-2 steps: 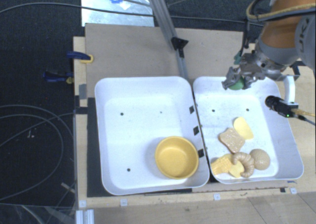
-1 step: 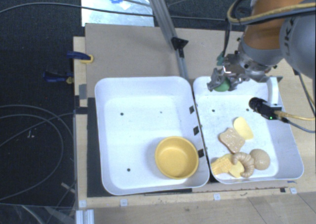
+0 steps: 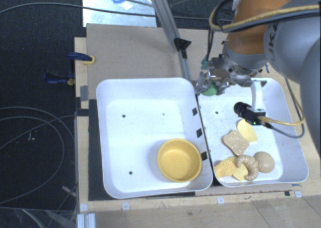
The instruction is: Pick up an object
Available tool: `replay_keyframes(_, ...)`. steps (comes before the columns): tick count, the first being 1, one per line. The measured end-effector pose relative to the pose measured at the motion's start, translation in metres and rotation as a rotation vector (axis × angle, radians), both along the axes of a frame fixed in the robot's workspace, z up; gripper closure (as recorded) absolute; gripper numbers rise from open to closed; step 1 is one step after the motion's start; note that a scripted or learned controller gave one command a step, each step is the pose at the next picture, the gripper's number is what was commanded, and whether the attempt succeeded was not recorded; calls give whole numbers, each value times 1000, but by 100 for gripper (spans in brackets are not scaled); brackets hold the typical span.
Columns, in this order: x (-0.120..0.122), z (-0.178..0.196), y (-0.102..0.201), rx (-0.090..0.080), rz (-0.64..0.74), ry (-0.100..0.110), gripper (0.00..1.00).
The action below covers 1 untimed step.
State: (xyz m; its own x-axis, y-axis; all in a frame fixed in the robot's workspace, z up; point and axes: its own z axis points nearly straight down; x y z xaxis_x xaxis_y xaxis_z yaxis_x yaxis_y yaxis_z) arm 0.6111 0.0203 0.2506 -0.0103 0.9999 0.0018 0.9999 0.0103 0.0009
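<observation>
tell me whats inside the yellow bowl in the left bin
The yellow bowl in the left bin shows a bare yellow inside, nothing in it. Whatever lies beneath the bowl is covered.

The left bin (image 3: pixel 145 96) lies open but for a yellow bowl (image 3: pixel 179 159); food pieces (image 3: pixel 244 157) crowd the right bin's (image 3: pixel 296 136) near end.

Both bins (image 3: pixel 150 91) white, set on a tan board (image 3: pixel 130 51). Left bin: yellow bowl (image 3: pixel 179 159). Right bin: pale yellow and beige food pieces (image 3: pixel 244 159), a green object (image 3: pixel 210 90) at the far corner; arm (image 3: pixel 296 46) grey with orange band (image 3: pixel 256 11).
</observation>
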Motion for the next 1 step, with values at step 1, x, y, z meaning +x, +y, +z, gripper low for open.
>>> replay_keyframes(1, -18, -10, 60, 1, 1, 2, 100)
